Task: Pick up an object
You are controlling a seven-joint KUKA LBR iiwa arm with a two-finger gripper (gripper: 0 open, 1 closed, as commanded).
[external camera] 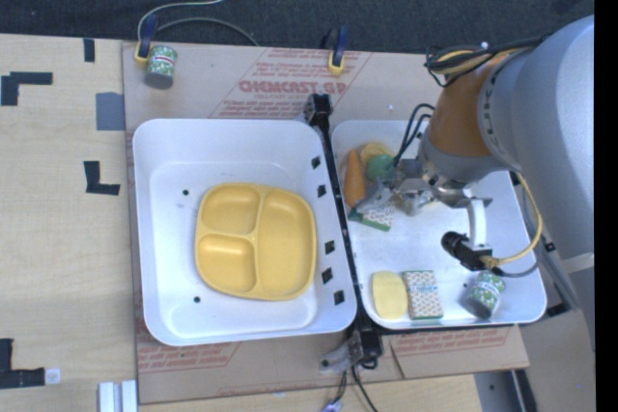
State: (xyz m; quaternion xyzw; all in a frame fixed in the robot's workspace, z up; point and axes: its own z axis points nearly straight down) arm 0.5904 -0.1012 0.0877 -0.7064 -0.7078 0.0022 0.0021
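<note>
Two white bins side by side; my claw is down in the right bin, toward its 10 o'clock corner, and I can't tell how it stands or whether it has anything, the wrist hides it. Likeliest pick is the small cluster right at the claw: an orange carrot-shaped piece at roughly 10 o'clock in the bin, a yellow-green lump just beside it at 11, and a flat green-edged piece touching or nearly touching the claw's near side. Judging by looks, these are light toy foods, smooth plastic, probably a bit slippery; the carrot piece is stiff and narrow, best taken across its middle, but it lies close against the bin wall so room is tight. At the bin's 6 o'clock edge: a pale yellow block and a speckled block touching it, possibly sponge-soft, easy to squeeze across the short side. A small can lies at 5 o'clock, rounded, may roll. The left bin holds a yellow divided plate, centre, wide and flat, poor to pinch.
</note>
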